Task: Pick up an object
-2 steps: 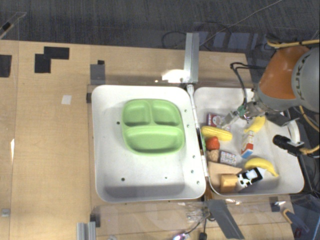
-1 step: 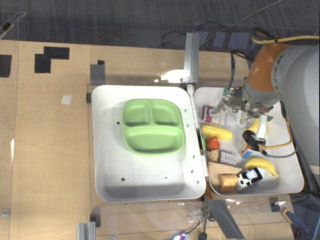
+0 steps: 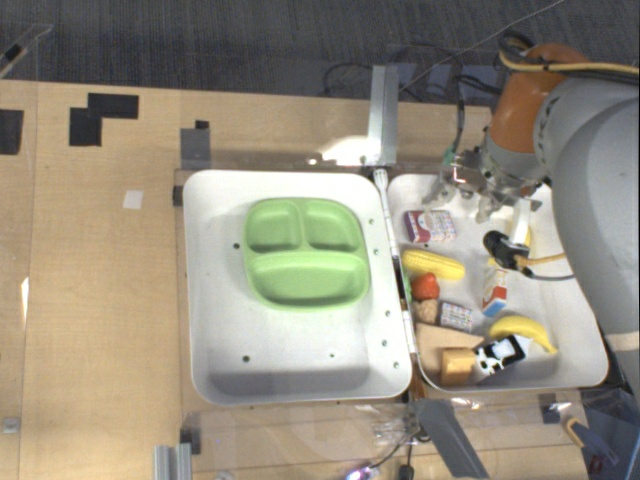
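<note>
Grey arm over the right bin's far edge, with its gripper low among the clutter.
Whether the fingers are spread or pressed together cannot be told, as they blur into the white bin. Near them lies a small pink-and-white carton, its printing too small to read. By the bin's near edge, a banana sits beside a black-and-white toy. A green divided tray lies in the left bin.

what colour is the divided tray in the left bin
Light green tray, plain, best seen in the camera view.
</note>
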Controlling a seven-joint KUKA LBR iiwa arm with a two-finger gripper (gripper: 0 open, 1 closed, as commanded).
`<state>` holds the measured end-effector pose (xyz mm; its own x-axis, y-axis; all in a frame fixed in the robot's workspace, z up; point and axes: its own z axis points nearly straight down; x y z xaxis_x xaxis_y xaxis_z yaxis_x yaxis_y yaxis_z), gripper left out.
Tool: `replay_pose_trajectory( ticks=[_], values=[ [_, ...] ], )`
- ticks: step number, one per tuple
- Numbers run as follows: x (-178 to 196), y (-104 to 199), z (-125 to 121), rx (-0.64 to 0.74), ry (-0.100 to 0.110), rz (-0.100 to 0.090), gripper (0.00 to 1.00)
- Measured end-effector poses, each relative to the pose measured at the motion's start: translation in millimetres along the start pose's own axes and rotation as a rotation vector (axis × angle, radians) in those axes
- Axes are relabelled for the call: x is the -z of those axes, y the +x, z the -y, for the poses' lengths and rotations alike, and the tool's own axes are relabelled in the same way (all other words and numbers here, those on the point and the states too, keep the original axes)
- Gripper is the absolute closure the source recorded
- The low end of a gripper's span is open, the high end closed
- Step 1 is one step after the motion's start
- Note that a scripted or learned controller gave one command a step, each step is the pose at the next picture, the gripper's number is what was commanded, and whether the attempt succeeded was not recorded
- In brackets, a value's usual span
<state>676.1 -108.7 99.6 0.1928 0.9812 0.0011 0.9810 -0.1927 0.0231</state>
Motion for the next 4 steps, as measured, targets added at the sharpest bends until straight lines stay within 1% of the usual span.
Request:
replay_pose_trajectory(
  ticks=[1,2,3,4],
  values=[
    [3.6,-32.3,55.3,-0.021,-0.014,-0.003,0.0],
    [-11.3,-32.5,16.0,-0.165,0.015,0.003,0.0],
    [-10.4,-12.3,26.2,-0.075,0.013,0.002,0.0],
    [-7.3,-14.5,80.0,-0.063,0.012,-0.001,0.0]
  ],
)
